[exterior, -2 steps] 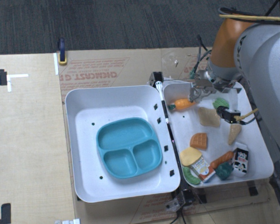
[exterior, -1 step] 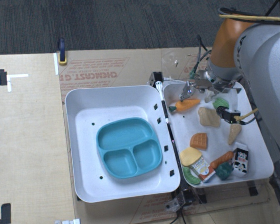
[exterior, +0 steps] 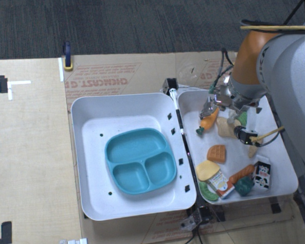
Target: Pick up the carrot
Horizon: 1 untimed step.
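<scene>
The carrot is a small orange toy with a green leafy end pointing down-left, in the upper left part of the right bin. My gripper comes down from the right onto the carrot's upper orange end. That end sits between the fingers, which are shut on it, and the carrot hangs tilted beside the bin's left wall. The wrist hides the top of the carrot.
Close to the carrot lie a beige piece and a green item. Further forward are an orange slice, a yellow wedge, a juice box, a red-orange item and a black-and-white carton. A blue divided plate lies in the left bin.
</scene>
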Tool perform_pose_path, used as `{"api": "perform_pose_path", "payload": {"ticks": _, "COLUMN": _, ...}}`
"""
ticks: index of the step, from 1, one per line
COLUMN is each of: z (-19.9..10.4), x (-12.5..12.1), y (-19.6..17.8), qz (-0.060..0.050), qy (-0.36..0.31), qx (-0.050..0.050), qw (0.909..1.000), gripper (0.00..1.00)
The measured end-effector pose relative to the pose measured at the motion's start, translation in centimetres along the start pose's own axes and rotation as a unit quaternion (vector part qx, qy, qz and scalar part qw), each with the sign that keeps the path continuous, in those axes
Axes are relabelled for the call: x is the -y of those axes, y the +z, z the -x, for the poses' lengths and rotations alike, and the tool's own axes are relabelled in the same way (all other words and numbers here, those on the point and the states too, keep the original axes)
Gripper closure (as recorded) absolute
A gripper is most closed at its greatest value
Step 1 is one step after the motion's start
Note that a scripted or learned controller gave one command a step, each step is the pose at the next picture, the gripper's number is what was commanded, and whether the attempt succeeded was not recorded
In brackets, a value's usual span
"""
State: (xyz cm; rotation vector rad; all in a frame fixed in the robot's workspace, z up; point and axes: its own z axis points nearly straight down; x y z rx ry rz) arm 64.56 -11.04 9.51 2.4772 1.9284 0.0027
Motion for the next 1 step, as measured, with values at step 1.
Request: {"api": "perform_pose_path", "payload": {"ticks": 1, "z": 0.08, "x": -0.08, "y": -1.02, "qz": 0.001, "qy": -0.002, "qx": 0.002, "qw": 1.0000, "gripper": 1.00}}
